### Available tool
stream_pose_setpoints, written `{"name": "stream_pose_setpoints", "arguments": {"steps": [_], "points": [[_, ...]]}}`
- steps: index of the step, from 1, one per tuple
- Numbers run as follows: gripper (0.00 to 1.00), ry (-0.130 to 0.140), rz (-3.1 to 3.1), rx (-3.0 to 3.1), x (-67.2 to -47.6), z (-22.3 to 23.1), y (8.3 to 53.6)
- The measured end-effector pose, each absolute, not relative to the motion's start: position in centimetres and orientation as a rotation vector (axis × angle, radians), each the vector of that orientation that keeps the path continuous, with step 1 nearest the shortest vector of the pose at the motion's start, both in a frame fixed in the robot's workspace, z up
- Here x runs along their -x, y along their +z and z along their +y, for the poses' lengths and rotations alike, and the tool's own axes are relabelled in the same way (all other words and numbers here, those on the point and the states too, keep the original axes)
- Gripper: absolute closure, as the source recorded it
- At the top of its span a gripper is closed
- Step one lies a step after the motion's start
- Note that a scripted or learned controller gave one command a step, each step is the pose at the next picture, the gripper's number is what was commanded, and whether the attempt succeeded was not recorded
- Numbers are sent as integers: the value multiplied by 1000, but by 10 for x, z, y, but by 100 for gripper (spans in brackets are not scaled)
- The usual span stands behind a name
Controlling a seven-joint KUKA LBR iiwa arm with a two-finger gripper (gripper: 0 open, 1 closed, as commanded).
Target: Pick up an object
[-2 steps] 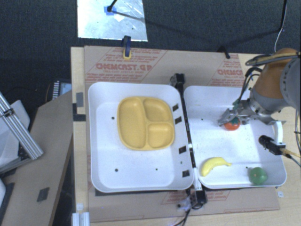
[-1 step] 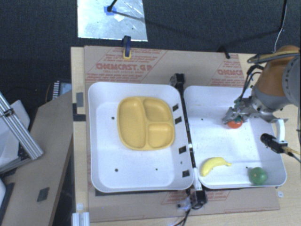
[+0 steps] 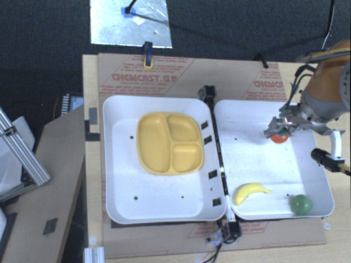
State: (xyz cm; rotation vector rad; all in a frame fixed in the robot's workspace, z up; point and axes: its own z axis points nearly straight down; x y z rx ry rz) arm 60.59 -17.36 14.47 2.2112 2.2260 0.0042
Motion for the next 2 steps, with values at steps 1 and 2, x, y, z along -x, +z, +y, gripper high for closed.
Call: {"name": "stream_pose_setpoints", "arguments": {"steps": [1, 2], "points": [[100, 6, 2223, -2209, -606, -176, 210], [100, 4, 2225, -2211, -608, -176, 247]]}}
